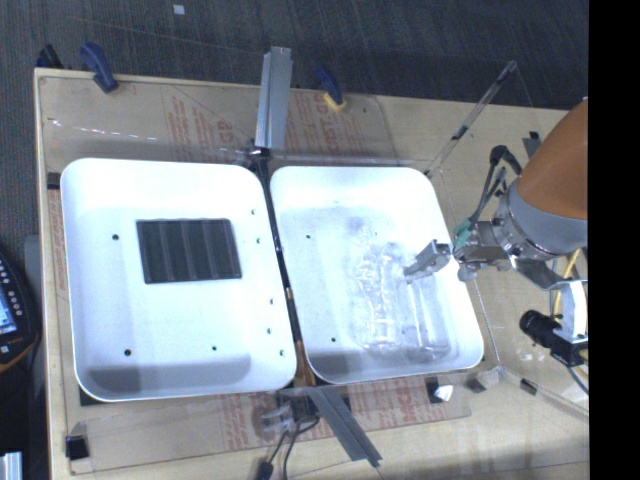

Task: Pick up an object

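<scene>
A dark grey ribbed rectangular block [189, 250] lies flat in the left bin [90, 188], a little above its middle. A clear, see-through plastic item [392, 303] lies in the right bin [310, 198], toward its lower right. My gripper [427, 260] reaches in from the right over the right bin's right side, just above the upper edge of the clear item. The view does not show anything held in it. The arm's grey wrist and orange band [560, 168] stand beyond the bin's right rim.
A metal bar [272, 98] stands at the back between the bins, and another [340, 430] lies at the front. Blue clamps [98, 65] grip the bench's back edge. Cables and a thin rod [478, 113] lie right of the right bin.
</scene>
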{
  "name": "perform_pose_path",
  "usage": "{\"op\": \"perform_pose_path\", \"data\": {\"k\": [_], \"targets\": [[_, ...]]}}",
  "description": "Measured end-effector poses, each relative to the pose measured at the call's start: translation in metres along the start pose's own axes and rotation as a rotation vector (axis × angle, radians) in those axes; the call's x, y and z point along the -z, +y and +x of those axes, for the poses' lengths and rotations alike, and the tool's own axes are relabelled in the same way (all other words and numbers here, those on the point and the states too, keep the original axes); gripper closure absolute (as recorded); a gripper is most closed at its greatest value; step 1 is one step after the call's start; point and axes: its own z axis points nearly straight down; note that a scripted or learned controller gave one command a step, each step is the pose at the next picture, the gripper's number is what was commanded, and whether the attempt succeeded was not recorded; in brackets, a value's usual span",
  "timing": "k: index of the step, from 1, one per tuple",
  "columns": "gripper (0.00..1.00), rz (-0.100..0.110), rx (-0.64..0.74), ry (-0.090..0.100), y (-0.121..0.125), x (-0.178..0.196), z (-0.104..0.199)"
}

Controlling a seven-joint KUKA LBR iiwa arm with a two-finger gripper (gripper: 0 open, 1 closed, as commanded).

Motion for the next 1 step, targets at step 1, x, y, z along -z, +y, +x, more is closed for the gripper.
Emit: {"op": "perform_pose_path", "data": {"k": [1], "targets": [[0.0,0.002,-0.09,0.001,-0.0001,0.0228,0.0003]]}}
